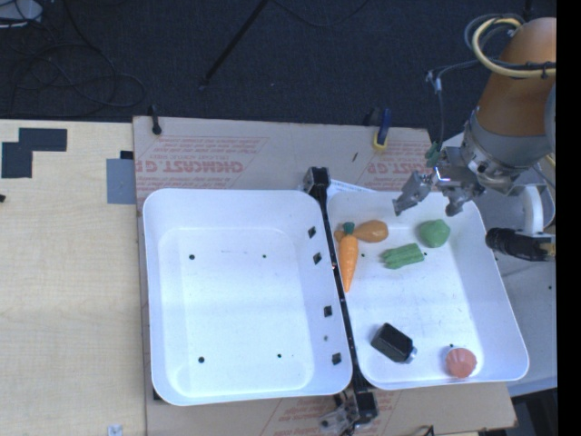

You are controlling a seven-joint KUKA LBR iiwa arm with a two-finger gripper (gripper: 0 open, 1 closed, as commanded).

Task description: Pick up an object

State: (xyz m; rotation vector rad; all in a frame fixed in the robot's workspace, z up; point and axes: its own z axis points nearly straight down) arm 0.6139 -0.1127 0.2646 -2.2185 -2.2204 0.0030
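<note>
The right bin [490,284] holds an orange carrot [348,260] by the divider, an orange-brown lump [371,232] beside it, a long green piece [402,256], a round green piece [434,233], a black block [393,342] and a pink-red ball [460,361]. My gripper [431,197] hangs over the bin's far edge, above and just left of the round green piece. Its two fingers are spread apart with nothing between them.
The left bin [163,243] lies beside the right one, joined by a black divider with clips [329,271]. Cardboard [227,153] underlies both bins. A blue and yellow clamp [382,127] stands at the cardboard's far edge. Wooden bench surface [64,289] stretches to the left.
</note>
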